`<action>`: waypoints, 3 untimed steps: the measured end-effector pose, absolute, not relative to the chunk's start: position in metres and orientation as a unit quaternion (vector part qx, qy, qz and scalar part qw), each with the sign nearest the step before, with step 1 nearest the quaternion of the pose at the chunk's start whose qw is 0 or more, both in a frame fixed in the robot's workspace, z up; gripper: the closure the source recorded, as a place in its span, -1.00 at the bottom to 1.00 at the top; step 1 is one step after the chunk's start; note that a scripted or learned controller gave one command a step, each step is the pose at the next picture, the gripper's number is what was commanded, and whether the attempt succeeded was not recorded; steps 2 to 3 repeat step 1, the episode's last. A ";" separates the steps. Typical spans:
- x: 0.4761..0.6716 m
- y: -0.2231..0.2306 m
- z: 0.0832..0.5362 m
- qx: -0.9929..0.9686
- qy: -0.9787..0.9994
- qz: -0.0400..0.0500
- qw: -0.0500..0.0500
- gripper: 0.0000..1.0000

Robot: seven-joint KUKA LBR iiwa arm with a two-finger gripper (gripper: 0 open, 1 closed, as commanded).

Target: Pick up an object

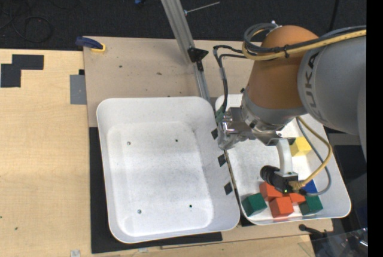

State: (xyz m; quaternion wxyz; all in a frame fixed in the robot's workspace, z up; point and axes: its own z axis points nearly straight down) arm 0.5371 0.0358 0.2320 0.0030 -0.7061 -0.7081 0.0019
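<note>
Several blocks lie bunched at the near end of the right bin (338, 205). A green block (254, 204) sits leftmost, with two orange-red blocks (281, 202) beside it. Another green block (312, 206) and a blue block (310, 188) lie to their right. A yellow block (301, 146) rests further back by the right wall. My gripper (231, 133) hangs below the bulky grey and orange wrist, over the right bin's left side near the wall between the bins. It stands well back and left of the block cluster. Nothing shows in its grasp.
The left bin (119, 130) is a wide white tray beside the right one. A slanted aluminium rail (176, 17) rises behind the bins toward the back. The arm covers most of the right bin's far half. Wooden bench surface lies to the left.
</note>
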 end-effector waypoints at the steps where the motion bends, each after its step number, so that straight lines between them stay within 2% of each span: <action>1: 0.522 0.093 0.239 -0.705 -0.709 0.001 0.003 1.00; 3: 0.522 0.093 0.239 -0.705 -0.709 0.001 0.003 1.00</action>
